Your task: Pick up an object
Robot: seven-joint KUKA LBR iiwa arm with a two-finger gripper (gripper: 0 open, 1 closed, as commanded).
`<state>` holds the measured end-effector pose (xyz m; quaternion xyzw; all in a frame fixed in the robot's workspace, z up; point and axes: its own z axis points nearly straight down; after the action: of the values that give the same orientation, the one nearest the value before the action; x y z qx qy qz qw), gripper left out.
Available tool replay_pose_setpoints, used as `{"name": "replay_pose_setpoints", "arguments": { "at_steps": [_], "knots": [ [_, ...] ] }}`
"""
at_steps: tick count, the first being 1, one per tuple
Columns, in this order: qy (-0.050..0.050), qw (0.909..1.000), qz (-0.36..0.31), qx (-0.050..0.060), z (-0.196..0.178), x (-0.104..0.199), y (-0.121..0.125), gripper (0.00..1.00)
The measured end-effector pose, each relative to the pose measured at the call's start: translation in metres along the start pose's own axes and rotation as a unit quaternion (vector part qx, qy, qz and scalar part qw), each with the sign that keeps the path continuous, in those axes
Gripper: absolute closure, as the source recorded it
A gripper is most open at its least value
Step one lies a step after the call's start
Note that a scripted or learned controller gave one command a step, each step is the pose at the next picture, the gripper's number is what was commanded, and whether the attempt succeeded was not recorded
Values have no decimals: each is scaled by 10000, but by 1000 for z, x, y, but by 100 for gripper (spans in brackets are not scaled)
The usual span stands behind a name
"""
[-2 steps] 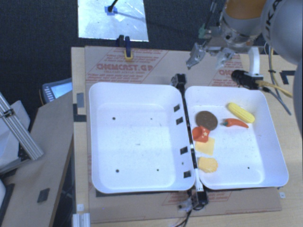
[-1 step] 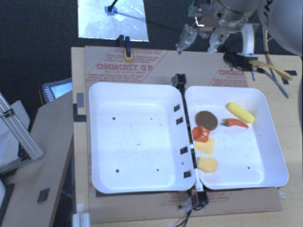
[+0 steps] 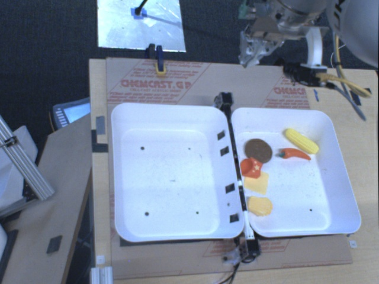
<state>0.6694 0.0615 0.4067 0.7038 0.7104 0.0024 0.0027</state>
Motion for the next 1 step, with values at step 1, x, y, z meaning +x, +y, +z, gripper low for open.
{"name": "replay_pose_setpoints", "arguments": {
  "at_steps": [1],
  "knots": [
    [12,10000,3,3,-40,54,0,100]
  ]
}}
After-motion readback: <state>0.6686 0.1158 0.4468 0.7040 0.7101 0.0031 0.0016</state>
